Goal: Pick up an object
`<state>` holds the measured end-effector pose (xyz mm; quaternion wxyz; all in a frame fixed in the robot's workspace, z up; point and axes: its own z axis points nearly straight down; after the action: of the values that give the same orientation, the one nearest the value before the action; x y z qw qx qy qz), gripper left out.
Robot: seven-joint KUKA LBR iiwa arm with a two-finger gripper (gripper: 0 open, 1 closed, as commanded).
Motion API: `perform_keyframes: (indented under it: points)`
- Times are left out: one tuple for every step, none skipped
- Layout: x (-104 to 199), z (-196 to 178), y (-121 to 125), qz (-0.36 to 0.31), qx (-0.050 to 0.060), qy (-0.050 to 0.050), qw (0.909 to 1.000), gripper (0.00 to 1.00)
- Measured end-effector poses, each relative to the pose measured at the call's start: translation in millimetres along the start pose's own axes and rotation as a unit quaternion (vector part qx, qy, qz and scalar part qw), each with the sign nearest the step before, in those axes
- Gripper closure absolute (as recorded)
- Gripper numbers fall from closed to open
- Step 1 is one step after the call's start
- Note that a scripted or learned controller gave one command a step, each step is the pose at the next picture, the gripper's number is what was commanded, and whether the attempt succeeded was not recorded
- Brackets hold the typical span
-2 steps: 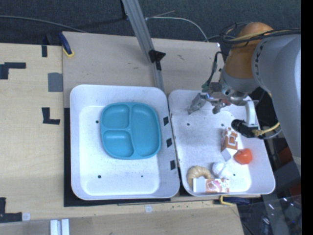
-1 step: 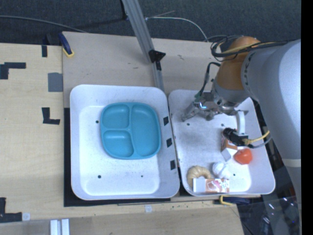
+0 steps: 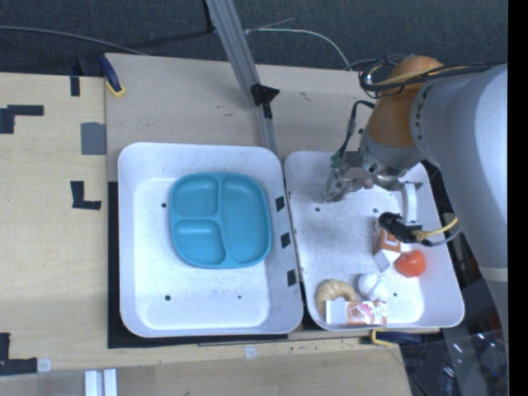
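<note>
The grey arm (image 3: 462, 130) reaches in from the right, its gripper (image 3: 336, 190) pointing down and leftward.

Smooth matt blue plastic tray (image 3: 220, 219) in scuffed white bin (image 3: 144, 304) on wood-grain bench (image 3: 45, 246).

A pale wooden bench (image 3: 49, 221) stands on dark carpet (image 3: 99, 11).

Divided plate (image 3: 220, 219) in left bin (image 3: 140, 304); croissant (image 3: 334, 289), carton (image 3: 356, 312) in right bin (image 3: 318, 221).
</note>
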<state>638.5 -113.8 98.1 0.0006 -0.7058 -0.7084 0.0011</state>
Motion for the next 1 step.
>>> perform_keyframes:
  points:
    - [7.5, -50.1, -6.1, 0.001, -0.003, 0.000, 1.0000, 1.00]
